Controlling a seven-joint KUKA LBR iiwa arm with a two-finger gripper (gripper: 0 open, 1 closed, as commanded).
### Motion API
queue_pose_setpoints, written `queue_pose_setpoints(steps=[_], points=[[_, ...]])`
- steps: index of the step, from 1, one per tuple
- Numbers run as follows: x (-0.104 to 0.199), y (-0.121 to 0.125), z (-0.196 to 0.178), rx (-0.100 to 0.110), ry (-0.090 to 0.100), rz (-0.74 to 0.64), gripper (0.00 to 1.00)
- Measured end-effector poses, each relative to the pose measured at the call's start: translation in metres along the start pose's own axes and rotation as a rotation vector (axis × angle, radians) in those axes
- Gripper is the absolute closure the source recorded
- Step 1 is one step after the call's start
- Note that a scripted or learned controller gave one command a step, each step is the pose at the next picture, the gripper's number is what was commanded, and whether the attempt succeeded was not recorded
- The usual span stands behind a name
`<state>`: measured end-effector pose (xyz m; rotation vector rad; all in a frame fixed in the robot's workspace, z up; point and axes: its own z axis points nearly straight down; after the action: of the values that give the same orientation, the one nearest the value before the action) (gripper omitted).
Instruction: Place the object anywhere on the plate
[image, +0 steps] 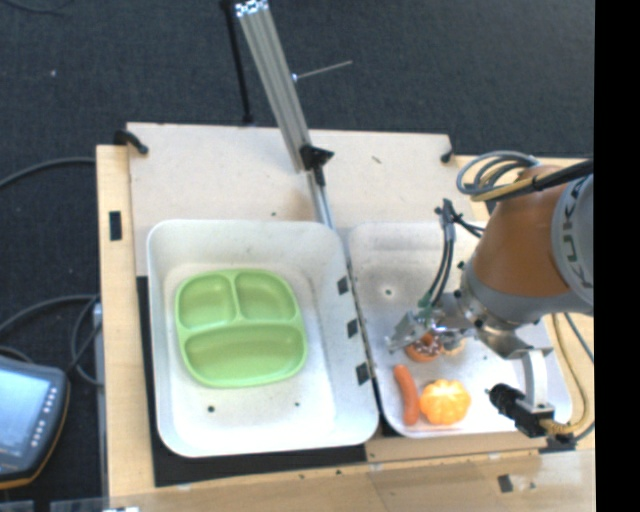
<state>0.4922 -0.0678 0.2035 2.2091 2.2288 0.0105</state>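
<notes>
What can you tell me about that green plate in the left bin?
The green plate is a rounded-square tray that looks like smooth plastic, split into three compartments: two small ones at the far side and one wide one nearer the camera. It lies flat, right way up, near the middle of the left bin, resting on its floor. Nothing lies in it.

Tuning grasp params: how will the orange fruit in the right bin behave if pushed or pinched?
The orange fruit looks rounded, so it would probably roll if nudged. Its segmented, peeled-looking surface suggests a soft or slippery grip. The carrot lying against it may block rolling leftward.
</notes>
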Motion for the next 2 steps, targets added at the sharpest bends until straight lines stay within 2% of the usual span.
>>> queue_pose_setpoints(steps=[1,2], points=[[-0.004,-0.002,0.003,0.005,-0.002,0.01,0.0],[0.082,-0.001,0.003,0.005,0.0,-0.001,0.0]])
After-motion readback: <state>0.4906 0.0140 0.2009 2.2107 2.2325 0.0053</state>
